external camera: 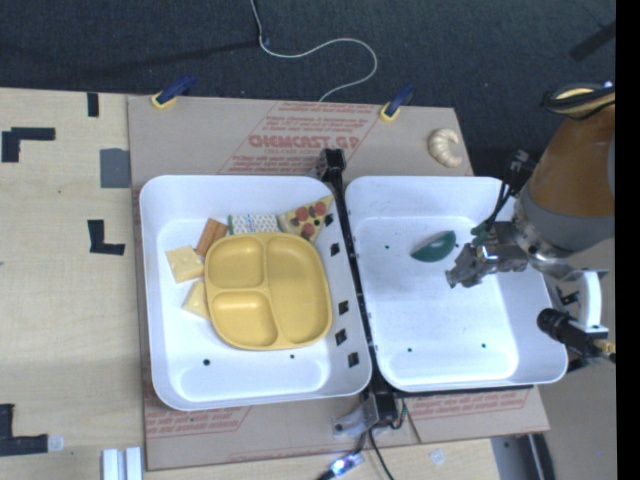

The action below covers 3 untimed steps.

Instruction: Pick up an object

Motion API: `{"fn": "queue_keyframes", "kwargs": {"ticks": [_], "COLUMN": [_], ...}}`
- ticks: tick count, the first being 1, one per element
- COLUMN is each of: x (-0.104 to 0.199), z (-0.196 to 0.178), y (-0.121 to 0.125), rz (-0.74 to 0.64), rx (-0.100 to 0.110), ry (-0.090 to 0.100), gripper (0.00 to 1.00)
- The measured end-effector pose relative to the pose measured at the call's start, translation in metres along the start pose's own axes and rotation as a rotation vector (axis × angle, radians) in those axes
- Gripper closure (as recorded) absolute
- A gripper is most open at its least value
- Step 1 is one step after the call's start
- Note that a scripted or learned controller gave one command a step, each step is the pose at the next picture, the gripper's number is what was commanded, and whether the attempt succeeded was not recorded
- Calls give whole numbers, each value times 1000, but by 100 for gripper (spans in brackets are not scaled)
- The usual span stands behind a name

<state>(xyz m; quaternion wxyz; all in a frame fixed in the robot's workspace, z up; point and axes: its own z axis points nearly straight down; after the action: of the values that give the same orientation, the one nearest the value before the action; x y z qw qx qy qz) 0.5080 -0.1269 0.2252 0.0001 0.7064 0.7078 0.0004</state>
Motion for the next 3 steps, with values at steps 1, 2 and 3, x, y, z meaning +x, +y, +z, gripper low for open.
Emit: {"fn": "queue_keyframes", "kwargs": {"ticks": [1,2,3], "x": [41,91,92], "z": [10,13,-9], "y": [32,54,55], "rz": [-5,-5,0], "rx": [2,2,0], "ry": [1,2,0], "gripper": [100,100,100]}}
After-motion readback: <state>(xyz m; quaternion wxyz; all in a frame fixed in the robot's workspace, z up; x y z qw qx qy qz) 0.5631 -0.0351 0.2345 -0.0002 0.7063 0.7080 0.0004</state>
